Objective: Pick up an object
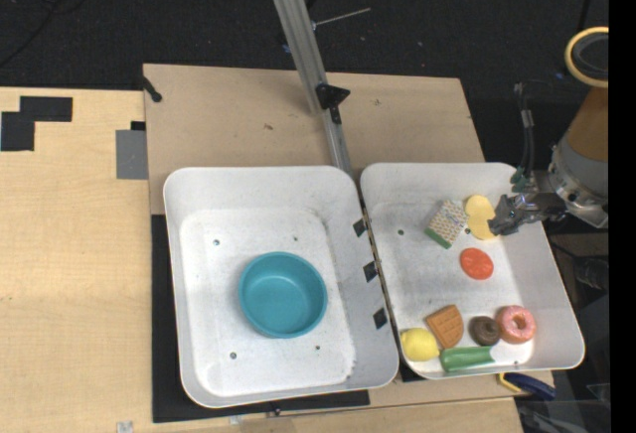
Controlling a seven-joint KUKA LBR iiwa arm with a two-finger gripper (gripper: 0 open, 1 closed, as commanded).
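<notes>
Hovering at the right bin's far edge, the tool (opening impossible to judge) should centre over the yellow piece before descending squarely.

Grey arm with orange band reaching in from the right, wrist low, jaws pointing left

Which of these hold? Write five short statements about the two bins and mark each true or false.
1. The round teal plastic bowl sits in the left white bin. True.
2. The pink-frosted toy doughnut lies in the left bin. False: it lies in the right white bin.
3. The pincer is beside the yellow oval toy. True.
4. The bowl holds the round orange-red toy. False: that toy lies on the right bin's floor.
5. The green toy cylinder lies near the right bin's front edge. True.
</notes>
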